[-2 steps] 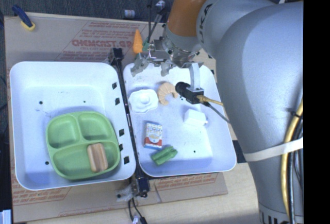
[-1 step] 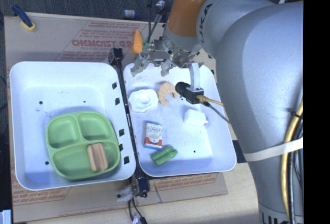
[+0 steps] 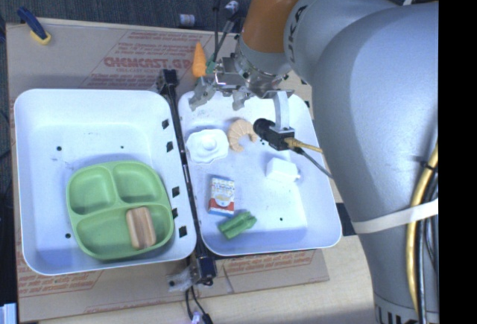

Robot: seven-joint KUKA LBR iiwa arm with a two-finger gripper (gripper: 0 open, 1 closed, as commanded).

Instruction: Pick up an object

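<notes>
While the gripper point(image 3: 220, 97) hangs over the far end of the right bin point(image 3: 287, 203), fingers point(image 3: 200, 97) spread with nothing between them, that bin's stock reads:

- White egg-shaped piece point(image 3: 206, 144) and tan croissant point(image 3: 240, 134), at its far-middle (nearest the fingers).
- White block point(image 3: 282, 170), towards its centre.
- Small carton point(image 3: 221, 194) and green piece point(image 3: 237, 225), at its near end.

Advised: descend straight over the croissant, straddle its narrow width, and close only once low.
</notes>
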